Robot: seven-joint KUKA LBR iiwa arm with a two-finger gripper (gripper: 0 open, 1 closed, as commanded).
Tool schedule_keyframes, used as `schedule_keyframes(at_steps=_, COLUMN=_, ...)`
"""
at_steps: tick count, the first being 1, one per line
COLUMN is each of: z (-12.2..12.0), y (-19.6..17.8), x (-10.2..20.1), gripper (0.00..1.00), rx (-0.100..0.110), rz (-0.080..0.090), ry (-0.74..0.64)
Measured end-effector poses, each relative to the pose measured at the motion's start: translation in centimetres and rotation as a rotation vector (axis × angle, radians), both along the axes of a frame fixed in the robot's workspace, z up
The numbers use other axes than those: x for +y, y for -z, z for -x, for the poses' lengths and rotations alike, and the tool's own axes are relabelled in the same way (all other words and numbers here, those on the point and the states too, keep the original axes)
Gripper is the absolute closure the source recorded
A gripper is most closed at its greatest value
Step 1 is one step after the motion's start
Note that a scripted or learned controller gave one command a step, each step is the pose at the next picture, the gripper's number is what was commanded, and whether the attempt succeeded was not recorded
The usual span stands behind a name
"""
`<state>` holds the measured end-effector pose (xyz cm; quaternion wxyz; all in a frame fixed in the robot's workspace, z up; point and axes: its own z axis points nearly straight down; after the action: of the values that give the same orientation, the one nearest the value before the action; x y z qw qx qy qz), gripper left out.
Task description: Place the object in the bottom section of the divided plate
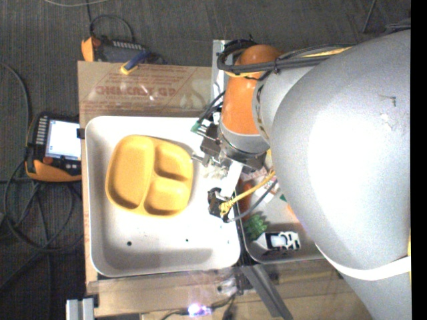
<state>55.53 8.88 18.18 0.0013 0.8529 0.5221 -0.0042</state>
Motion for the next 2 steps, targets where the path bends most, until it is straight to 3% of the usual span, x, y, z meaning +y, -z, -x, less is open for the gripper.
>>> schedule_keyframes(at_steps=1, z=6.7, y=9.2, x=6.7, gripper=1.00, rx=-0.019, rz=-0.004, ry=-0.093)
schedule_keyframes(at_steps=2, z=5.4, y=9.4, x=8.8, gripper=1.00, rx=0.009, rz=0.012, ry=-0.166)
